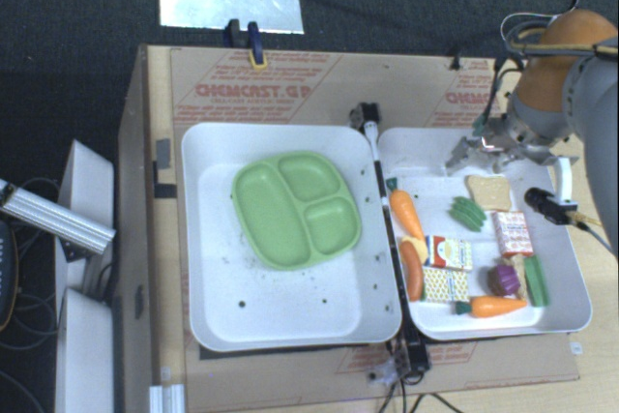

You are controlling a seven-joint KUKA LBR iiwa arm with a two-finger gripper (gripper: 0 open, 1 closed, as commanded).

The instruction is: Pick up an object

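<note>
Cardboard-topped bench on dark carpet held two white bins: left bin one green divided plate. Right bin: three carrots, two cartons, bread slice; gripper above its far edge, grip state unclear.

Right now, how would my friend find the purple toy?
Look in the right bin, the one full of toy food. Near its front right corner, above an orange carrot and beside a green stick, sits the round purple toy. Nothing else there is purple.
</note>
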